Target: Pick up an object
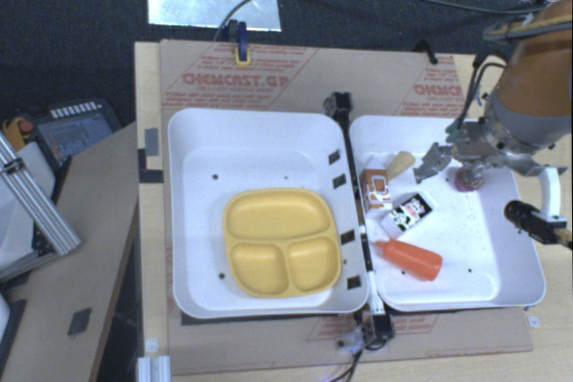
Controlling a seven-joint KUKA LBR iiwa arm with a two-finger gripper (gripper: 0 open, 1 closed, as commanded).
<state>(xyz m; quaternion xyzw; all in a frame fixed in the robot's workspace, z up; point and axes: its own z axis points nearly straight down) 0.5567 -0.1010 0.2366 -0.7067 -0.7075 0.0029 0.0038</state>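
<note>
On a cardboard-covered bench, the right white bin [528, 282] holds an orange carrot toy [414, 258] below-left of the gripper [448, 155]; its state can't be told. Probably light, rigid, slippery plastic; grasp mid-body.

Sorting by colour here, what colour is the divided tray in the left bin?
Yellow: the divided tray shows clearly in the camera view.
</note>
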